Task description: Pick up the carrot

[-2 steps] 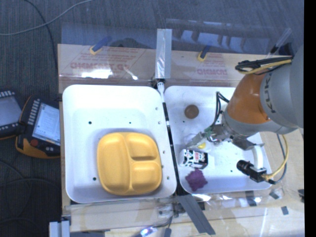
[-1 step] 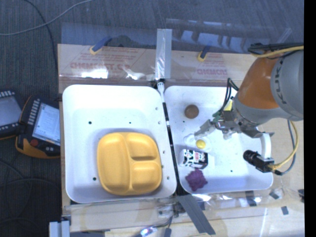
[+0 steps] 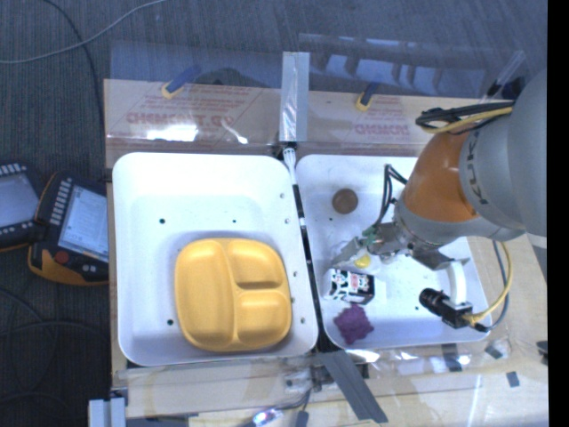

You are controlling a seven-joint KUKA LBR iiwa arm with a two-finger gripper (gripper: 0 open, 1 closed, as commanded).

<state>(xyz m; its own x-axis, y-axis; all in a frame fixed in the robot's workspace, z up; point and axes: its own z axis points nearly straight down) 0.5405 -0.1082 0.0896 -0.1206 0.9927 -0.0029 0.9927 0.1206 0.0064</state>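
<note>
My gripper [image 3: 356, 249] is low in the right bin [image 3: 400, 327], near its left-centre, reaching in from the right. A small yellow and green piece [image 3: 362, 260] lies right at its tip, too small to identify. Just below the tip is a black and white object [image 3: 351, 285], and below that a purple lump [image 3: 355, 324]. A brown round piece [image 3: 345, 201] lies farther back in the same bin. The arm's orange band [image 3: 440, 185] and grey wrist hide the bin's centre and right part.
The left bin [image 3: 142, 194] holds a yellow divided tray [image 3: 233, 292]. A narrow wall [image 3: 302, 238] separates the two bins. A black cable plug [image 3: 442, 304] with a yellow cable hangs over the right bin's front right. A teach pendant [image 3: 71, 229] lies off the bench at left.
</note>
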